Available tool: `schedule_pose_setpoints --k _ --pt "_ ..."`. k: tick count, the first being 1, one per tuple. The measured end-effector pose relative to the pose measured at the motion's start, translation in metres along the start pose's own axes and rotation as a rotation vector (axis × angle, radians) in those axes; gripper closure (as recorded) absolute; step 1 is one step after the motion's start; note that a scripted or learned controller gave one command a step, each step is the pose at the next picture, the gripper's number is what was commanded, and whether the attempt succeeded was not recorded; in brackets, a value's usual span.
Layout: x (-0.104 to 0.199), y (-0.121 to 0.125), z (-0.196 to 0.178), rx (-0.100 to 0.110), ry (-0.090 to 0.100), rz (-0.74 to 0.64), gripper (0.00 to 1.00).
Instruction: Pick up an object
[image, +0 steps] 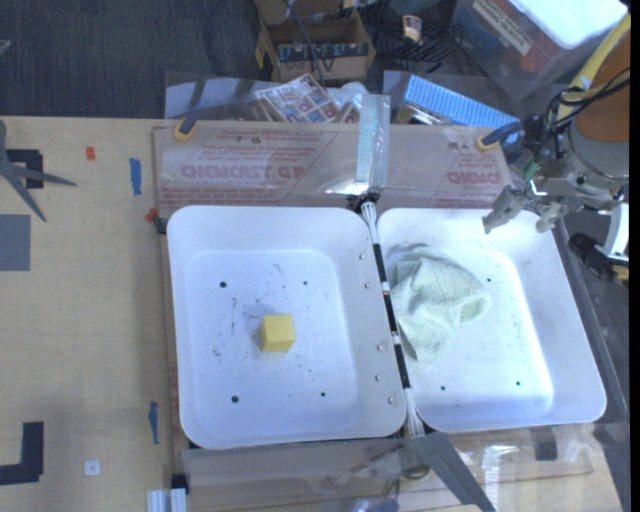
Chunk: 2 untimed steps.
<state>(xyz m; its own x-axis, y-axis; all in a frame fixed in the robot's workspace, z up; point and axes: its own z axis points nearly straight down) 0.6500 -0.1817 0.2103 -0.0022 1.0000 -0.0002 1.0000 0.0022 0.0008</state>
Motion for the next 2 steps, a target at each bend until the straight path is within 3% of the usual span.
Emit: schedule_pose_setpoints --k 1,2 --pt "0.067 -0.028 0.121 -0.008 0.000 0.253 0.00" --pt "0.068 -0.026 0.110 -0.013 0.002 0.254 1.00"
